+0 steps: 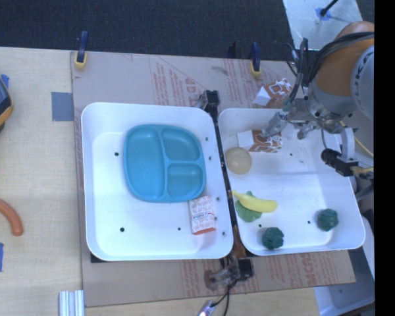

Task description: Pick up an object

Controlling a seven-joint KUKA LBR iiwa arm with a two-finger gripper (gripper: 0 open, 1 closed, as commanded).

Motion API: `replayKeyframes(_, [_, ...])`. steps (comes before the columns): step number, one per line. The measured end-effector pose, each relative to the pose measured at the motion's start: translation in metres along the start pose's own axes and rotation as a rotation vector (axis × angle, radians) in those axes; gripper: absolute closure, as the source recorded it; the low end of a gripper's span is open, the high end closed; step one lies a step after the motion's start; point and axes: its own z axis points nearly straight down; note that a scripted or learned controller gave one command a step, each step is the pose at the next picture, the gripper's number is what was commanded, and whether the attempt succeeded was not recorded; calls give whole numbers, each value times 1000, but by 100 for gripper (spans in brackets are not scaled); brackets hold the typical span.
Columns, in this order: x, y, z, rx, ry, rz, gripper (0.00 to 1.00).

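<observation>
My gripper (289,129) hangs over the back of the right bin (345,242), open, with nothing between its fingers. One fingertip (274,126) is just above a brown and white packet (264,141) lying on the bin floor. Left of that packet rests a cream ball (237,160). Nearer the front lie a yellow banana (257,204) on top of a light green piece (245,213), and two dark green lumps (272,237) (327,219).
The left bin (99,176) holds a blue divided plate (164,162) and a small red and white packet (202,214). A second brown packet (274,92) lies on the cardboard behind the right bin. A sausage (8,216) lies on the bench at far left.
</observation>
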Motion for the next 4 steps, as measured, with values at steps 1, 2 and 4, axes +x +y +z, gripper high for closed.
replayKeyframes(1, [15,-6,14,-2,-4,3,0])
replayKeyframes(2, [30,-11,17,-11,-9,3,0])
replayKeyframes(4, [24,4,14,1,-1,1,0])
